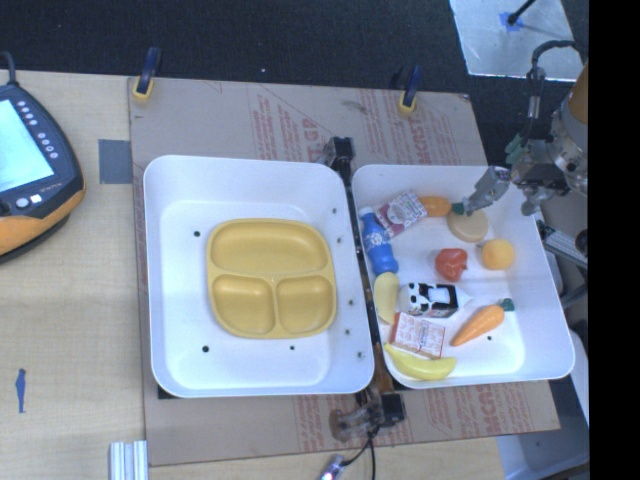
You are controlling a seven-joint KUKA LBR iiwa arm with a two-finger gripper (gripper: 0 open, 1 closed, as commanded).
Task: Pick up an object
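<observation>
Gripper [478, 200] low over far side of right bin [545, 363], arm entering from right. Fingers [490, 186] seen as one grey blade, tip just above tan disc [468, 227]; spread cannot be told, nothing seen held. Nearest candidates: disc; orange piece [435, 206] beside it; yellow ball [497, 255] and red piece [451, 263] nearer the camera. Remaining contents: blue bottle [377, 246], wrapper [404, 210], cow [431, 299], carrot [479, 323], banana [420, 365]. For a sound pick: centre over disc, descend straight, close across its width, lift clear before any sideways move. Far rim close behind disc, orange piece alongside; open floor toward right wall. Left bin [165, 268] carrying yellow tray [270, 273]; worktop [70, 368] beyond
</observation>
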